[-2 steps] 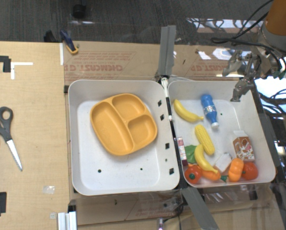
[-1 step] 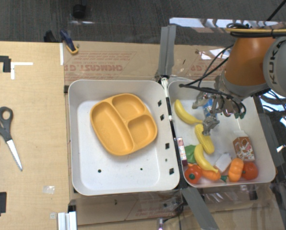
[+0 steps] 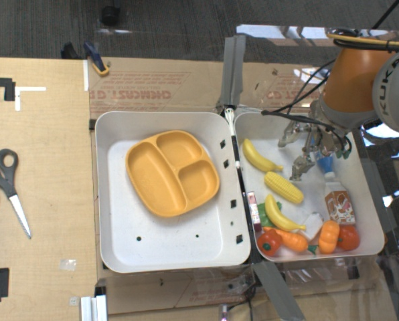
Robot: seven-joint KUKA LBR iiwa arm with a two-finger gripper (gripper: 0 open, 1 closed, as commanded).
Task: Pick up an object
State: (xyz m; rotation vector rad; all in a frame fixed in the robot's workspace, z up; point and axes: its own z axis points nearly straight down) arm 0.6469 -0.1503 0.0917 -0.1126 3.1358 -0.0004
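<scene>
Currently listed, nearest the camera first, with places given relative to the gripper (image 3: 306,159).

Item 1, front edge of the right bin (image 3: 372,199): a tomato (image 3: 269,241), a carrot (image 3: 292,240), a small orange pumpkin (image 3: 329,236) and a second red fruit (image 3: 348,237), packed touching along the near wall. All lie well in front of the gripper, crowded so that fingers would find little room.

Item 2: a carton (image 3: 338,206) with a red label, lying flat, in front of the gripper and slightly to its right.

Item 3: a banana (image 3: 281,215), in front of the gripper and to its left.

Item 4: a corn cob (image 3: 283,186), just beside the fingertip and to its left. It lies apart from its neighbours, so it is judged the likeliest object to pick.

Item 5: a second banana (image 3: 258,156), level with the gripper, further left.

Item 6: the gripper itself, hanging low over the right bin beneath the orange band. Its metal fingers point down; nothing is seen between them, and how far apart they stand cannot be told. A blue thing (image 3: 326,164) sits right beside it.

Item 7, left bin (image 3: 112,199): a yellow divided plate (image 3: 173,172), well to the left.

Item 8, bench: scissors (image 3: 9,186), farthest left.
</scene>
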